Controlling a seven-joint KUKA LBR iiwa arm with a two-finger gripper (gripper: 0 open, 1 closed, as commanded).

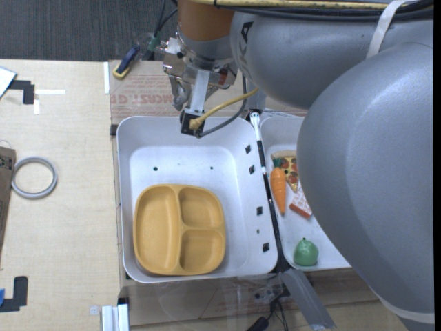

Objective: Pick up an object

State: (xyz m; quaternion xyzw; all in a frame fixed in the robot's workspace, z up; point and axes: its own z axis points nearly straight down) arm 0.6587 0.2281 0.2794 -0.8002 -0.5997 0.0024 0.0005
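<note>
Closest to the camera, one green toy fruit [306, 252] sits in the right bin [279, 140], near the front.

Next to it, in the left bin [179, 158], one yellow plate [180, 228] lies flat with its open side up. It has three little rooms in it. It takes up the front half of that bin. I think it lies flat like that so it can be grabbed by its rim.

A bit further back in the right bin, one toy carrot [278, 188] and one toy pizza slice [295, 185] lie side by side, touching. They are close to the wall between the two bins. The big grey arm [372, 150] covers much of that bin, so more toys could be hiding under it.

Out on the table [69, 129], to the left, one roll of tape [31, 177] lies flat.

Further back, the gripper [189, 81] hangs above the far edge of the left bin. It is well apart from the plate and from the toys. I cannot tell if it is open or shut, or if it has hold of anything. I think nothing has been picked up yet.

Behind the bins lies one piece of cardboard [141, 94].

That makes two bins, one plate and three toys.
</note>
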